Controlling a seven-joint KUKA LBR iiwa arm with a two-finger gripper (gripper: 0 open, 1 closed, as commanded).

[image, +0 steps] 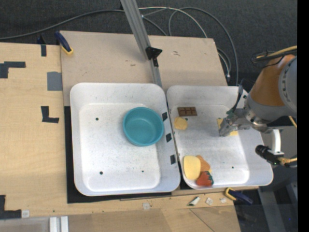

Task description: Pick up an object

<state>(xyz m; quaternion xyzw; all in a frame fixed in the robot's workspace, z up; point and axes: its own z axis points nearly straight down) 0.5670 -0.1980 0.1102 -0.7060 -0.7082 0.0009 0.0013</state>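
Down in the right bin (251, 175), my pincer (226, 129) sits low near the bin's right wall, over a small yellow piece (231, 132) that peeks out on both sides of it; whether I'm wide or narrow I cannot tell from this angle. Nearest the front edge lie a yellow block (191, 167) with an orange piece (204, 166) and a red strawberry-like piece (205, 179) touching it, well apart from me. Farther back, left of me, a small yellow round piece (180, 123) lies just beside a brown chocolate bar (187, 111). Across the divide, the left bin (87, 144) holds a teal bowl (143, 125), upright, near its right side. Both bins rest on the tabletop (101, 57).
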